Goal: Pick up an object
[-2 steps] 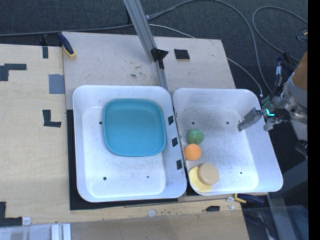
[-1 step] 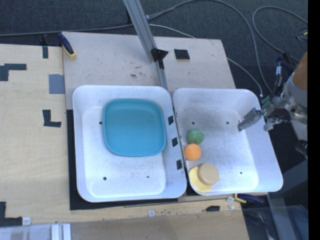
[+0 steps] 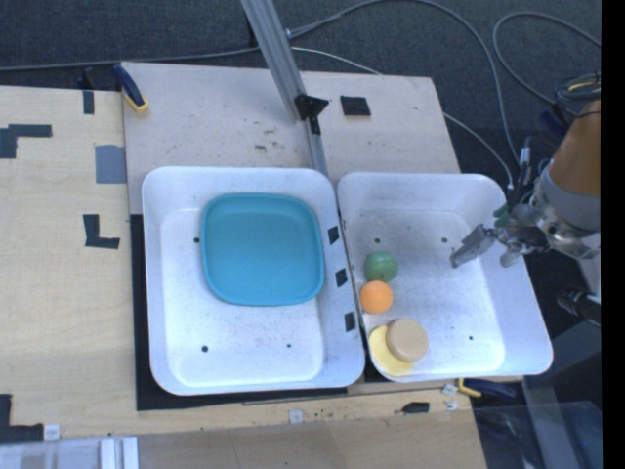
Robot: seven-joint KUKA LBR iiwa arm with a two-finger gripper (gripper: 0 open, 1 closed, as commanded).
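Observation:
In the right bin [image 3: 508,345], along its left side, lie a green ball [image 3: 381,266], an orange ball [image 3: 376,296] and a tan round block [image 3: 406,339] resting on a yellow piece [image 3: 381,355]. My gripper [image 3: 488,251] hangs over the right part of that bin, well to the right of the balls. It is open, with nothing between its fingers [image 3: 468,246].
The left bin [image 3: 176,350] holds a blue square plate [image 3: 262,248]. A slanted metal pole [image 3: 283,57] rises from between the bins at the back. Cables lie on the dark floor behind and to the right.

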